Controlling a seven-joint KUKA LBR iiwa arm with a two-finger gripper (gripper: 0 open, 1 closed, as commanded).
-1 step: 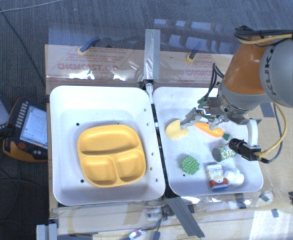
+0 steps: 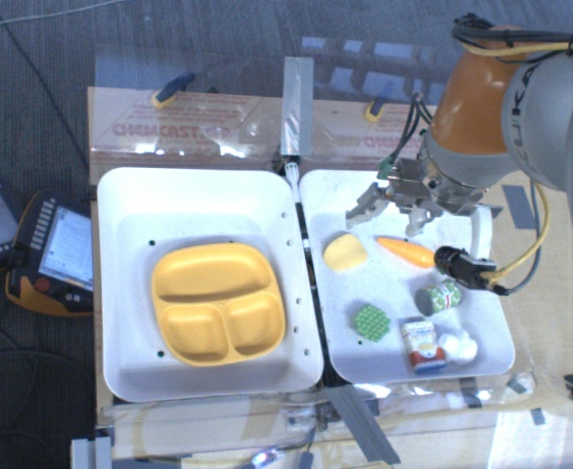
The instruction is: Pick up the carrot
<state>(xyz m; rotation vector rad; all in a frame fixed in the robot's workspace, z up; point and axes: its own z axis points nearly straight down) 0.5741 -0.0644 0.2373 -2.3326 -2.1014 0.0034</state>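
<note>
Carrot: an orange carrot (image 2: pixel 407 252) lies flat on the floor of the right bin (image 2: pixel 340 358), right of the frame's centre, thick end toward the right, thin tip pointing left.
Carrot's neighbours: a pale yellow rounded piece (image 2: pixel 345 252) sits just to its left, apart from it; a small green and white can (image 2: pixel 441 296) lies just below and to its right.
How it will likely handle: it looks like a small toy, so probably light and stiff, with a smooth skin that may slip. The taper could squeeze it out of a pinch.
Where to take hold: across the thicker middle, fingers closing on its long sides, seems the safest grasp.
Gripper: the gripper (image 2: pixel 396 203) hangs just above and left of the carrot, its two fingers spread apart with nothing between them.
Arm: grey with an orange band, entering from the upper right of the frame.
Surface: the bin floor is smooth white plastic, shallow, with low walls; the carrot may slide if nudged.
Room around the carrot: open floor above and below its middle; the can crowds its thick end.
Other contents: a green bumpy disc (image 2: pixel 372 321) and a red and white carton (image 2: pixel 421 345) sit lower in the right bin.
Left bin: the left bin (image 2: pixel 120 213) holds a yellow divided tray (image 2: pixel 218 301).
Outside the bins: a handheld pendant (image 2: pixel 52 254) lies at the far left.
</note>
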